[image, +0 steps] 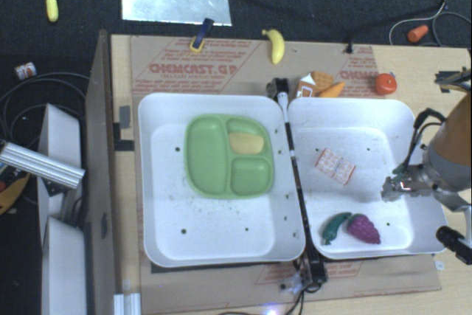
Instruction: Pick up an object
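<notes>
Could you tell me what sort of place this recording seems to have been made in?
Most likely a robotics lab: a workbench bearing two white bins, toy food such as purple grapes, and loose cables on dark carpet.

Two white bins [166, 247], one green tray [214, 158], one waffle [335, 165], one grape bunch [363, 228], one green pepper [334, 226].

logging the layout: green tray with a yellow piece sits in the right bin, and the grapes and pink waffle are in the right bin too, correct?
Not quite: the camera view shows the green tray with the yellow piece in the left bin. The grapes and pink waffle are in the right bin, as you said.
</notes>
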Robot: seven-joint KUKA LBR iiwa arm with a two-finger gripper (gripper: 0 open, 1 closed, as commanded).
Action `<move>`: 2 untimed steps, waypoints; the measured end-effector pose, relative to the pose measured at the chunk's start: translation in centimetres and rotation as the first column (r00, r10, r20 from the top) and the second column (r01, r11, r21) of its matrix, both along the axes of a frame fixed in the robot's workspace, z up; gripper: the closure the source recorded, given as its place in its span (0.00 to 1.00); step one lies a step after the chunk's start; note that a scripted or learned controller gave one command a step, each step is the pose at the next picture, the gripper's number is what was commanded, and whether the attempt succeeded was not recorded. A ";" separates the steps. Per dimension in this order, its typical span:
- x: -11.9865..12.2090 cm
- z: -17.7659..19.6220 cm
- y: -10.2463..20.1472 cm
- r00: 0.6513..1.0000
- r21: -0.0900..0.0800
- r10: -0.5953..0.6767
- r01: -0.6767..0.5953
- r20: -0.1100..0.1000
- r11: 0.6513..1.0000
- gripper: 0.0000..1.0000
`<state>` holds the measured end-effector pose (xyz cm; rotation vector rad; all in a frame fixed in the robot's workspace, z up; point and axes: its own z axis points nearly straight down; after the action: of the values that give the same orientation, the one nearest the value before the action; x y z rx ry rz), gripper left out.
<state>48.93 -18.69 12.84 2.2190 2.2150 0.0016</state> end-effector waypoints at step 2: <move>-0.2 1.7 4.9 1.000 0.004 0.005 -0.005 -0.004 1.000 0.00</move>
<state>48.69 -13.74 14.54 2.2175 2.2237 0.0019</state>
